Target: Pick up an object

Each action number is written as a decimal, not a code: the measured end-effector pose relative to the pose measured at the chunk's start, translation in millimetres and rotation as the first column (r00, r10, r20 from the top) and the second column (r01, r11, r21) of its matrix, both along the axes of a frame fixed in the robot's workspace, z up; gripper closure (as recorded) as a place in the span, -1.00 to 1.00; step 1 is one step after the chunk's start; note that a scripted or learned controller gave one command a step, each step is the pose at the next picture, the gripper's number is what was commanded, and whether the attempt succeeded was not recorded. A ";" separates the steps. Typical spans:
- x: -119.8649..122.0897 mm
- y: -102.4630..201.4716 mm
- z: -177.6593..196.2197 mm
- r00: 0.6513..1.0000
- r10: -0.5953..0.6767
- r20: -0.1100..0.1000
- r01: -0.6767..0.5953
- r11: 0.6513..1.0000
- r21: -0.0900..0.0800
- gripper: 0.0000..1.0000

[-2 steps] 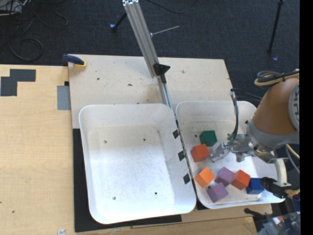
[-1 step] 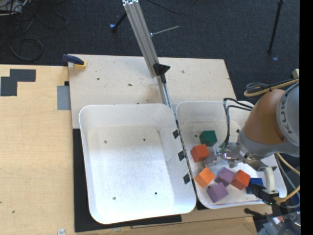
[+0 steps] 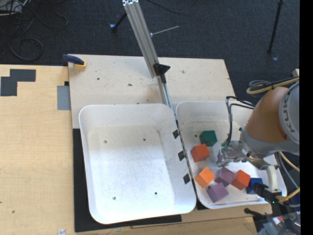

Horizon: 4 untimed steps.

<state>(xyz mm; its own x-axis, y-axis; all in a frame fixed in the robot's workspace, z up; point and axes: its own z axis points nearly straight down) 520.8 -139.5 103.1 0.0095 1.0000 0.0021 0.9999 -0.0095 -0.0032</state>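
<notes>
The right bin (image 3: 193, 112) holds several blocks: a green one (image 3: 208, 137), a red-orange one (image 3: 199, 152), an orange one (image 3: 205, 176), two purple ones (image 3: 226, 175) (image 3: 216, 192), a red one (image 3: 240, 179) and a blue one (image 3: 254, 184). My gripper (image 3: 225, 157) hangs low over the bin's middle, just right of the red-orange block and above the upper purple block. The wrist hides its fingertips.
The left bin (image 3: 128, 161) lies beside the right one, with dark clips on the shared wall. A slanted metal rail (image 3: 144, 38) rises behind the bins. The arm's orange band (image 3: 270, 116) covers the right bin's far right side.
</notes>
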 end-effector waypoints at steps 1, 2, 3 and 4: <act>-7.0 -5.2 58.3 1.000 0.000 0.005 0.000 1.000 -0.003 1.00; -10.7 -8.2 101.6 1.000 0.007 0.005 -0.007 1.000 -0.003 1.00; -10.2 -9.3 116.2 1.000 0.010 0.003 -0.010 1.000 -0.002 1.00; 9.6 32.8 109.5 1.000 0.013 0.002 -0.013 1.000 0.000 1.00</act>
<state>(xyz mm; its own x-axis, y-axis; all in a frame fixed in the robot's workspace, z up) 530.5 -106.7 212.5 -0.0031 1.0000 0.0018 1.0000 0.0031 -0.0017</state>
